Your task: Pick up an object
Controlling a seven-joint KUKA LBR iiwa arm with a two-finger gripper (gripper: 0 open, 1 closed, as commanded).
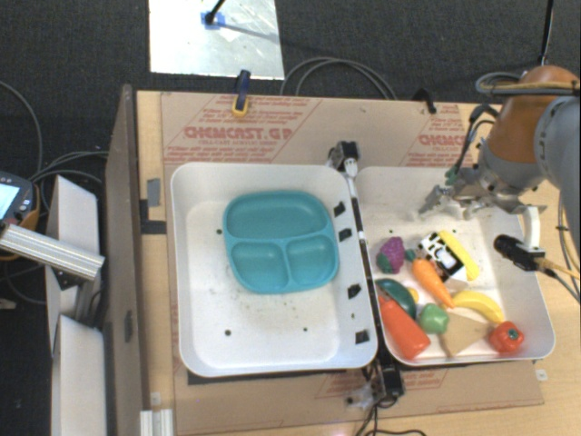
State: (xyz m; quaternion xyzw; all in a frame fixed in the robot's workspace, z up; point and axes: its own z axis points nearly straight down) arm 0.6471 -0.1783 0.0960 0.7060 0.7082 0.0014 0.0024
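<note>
My gripper hovers over the back of the right bin, open with nothing between its fingers. The toy foods lie in front of it, apart from it. Nearest is a yellow, black and white block. Beside the block sit a purple bunch of grapes and an orange carrot. Further forward are a yellow banana, a long red pepper, a small green fruit, a tan wedge and a red tomato.
The left bin holds a teal divided plate. A black-clipped divider runs between the two bins. The arm comes in over the right bin's back right corner. Brown cardboard lies behind the bins.
</note>
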